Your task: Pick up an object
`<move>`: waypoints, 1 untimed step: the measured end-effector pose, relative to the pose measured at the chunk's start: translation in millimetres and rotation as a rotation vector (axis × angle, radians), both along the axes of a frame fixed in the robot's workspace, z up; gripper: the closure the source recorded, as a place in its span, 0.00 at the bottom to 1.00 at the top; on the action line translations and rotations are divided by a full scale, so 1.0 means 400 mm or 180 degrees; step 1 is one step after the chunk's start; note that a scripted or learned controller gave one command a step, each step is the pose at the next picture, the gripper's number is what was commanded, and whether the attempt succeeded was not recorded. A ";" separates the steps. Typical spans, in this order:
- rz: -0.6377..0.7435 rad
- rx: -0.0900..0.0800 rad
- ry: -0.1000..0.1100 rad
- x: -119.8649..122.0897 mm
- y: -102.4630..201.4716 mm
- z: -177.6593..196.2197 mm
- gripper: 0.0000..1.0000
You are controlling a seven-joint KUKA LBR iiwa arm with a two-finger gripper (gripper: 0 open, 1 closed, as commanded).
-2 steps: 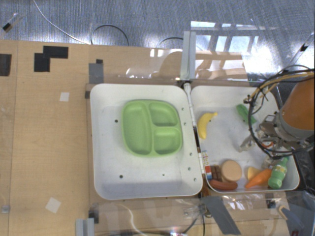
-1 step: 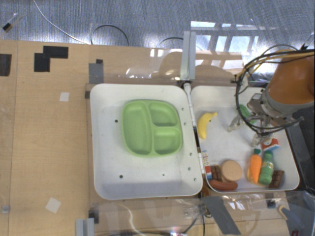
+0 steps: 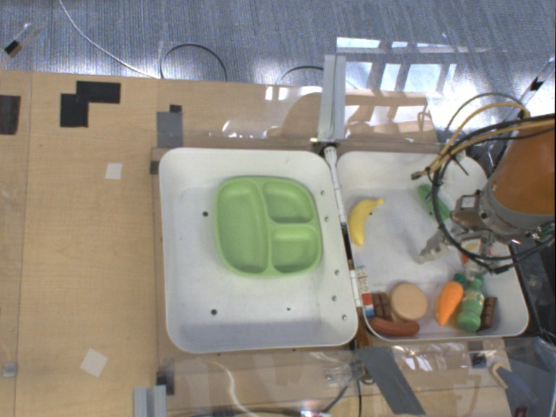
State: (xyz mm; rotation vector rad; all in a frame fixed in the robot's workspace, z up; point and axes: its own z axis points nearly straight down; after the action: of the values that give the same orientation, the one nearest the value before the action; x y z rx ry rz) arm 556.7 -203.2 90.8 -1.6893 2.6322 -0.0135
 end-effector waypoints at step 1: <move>-0.0565 0.0005 -0.0001 0.060 0.045 -0.001 0.00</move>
State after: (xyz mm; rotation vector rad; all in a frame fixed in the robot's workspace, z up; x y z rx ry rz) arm 580.7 -185.4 90.3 -1.4492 2.7714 -0.0135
